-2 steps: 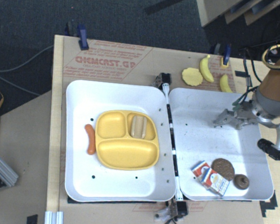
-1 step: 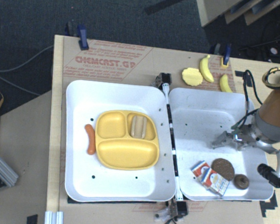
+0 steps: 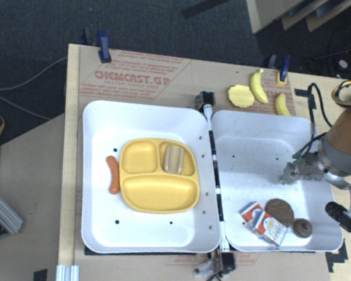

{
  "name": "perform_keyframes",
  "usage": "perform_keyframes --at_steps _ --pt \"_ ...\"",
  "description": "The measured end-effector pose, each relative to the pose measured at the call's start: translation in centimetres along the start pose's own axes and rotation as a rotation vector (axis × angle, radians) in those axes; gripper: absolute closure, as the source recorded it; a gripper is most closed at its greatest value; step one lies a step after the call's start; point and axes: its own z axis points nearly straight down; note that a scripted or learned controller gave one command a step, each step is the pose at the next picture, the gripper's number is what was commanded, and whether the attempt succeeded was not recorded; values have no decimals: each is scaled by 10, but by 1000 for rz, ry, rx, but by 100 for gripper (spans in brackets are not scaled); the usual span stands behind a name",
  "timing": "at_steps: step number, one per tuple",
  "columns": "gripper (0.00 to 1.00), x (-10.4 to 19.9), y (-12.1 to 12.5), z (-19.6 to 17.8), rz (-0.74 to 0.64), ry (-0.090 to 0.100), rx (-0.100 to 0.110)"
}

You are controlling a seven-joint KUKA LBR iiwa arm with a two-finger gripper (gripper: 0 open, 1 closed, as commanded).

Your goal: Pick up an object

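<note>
Where the right-hand bin (image 3: 259,142) comes nearest the camera, a small red, white and blue packet (image 3: 263,222) lies tilted on its floor, touching a brown oval cookie (image 3: 280,210) just behind it, with a small dark chocolate doughnut (image 3: 303,227) close to the right. Beside it, the left-hand bin (image 3: 99,160) holds a yellow divided plate (image 3: 158,177); a tan roll-shaped piece of food (image 3: 174,158) sits in the plate's far right compartment, and an orange toy hot dog (image 3: 114,174) lies along the plate's left edge on the bin floor. Farther back in the right bin, the end effector (image 3: 295,172) hangs low over the bare floor near the right wall, apart from the packet, cookie and doughnut; whether it is released or clenched I cannot tell, and nothing is visibly in it. Beyond the bins, on the desk (image 3: 132,77), lie two toy bananas (image 3: 259,86) and a yellow chip-like piece (image 3: 241,96).
</note>
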Motion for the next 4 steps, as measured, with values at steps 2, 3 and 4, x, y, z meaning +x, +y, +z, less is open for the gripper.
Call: perform_keyframes --at_steps 2,3,4 --pt "0 74 44 -19 -1 0 1" --pt "0 76 -47 12 3 3 12" --pt "100 76 -42 0 1 0 0"
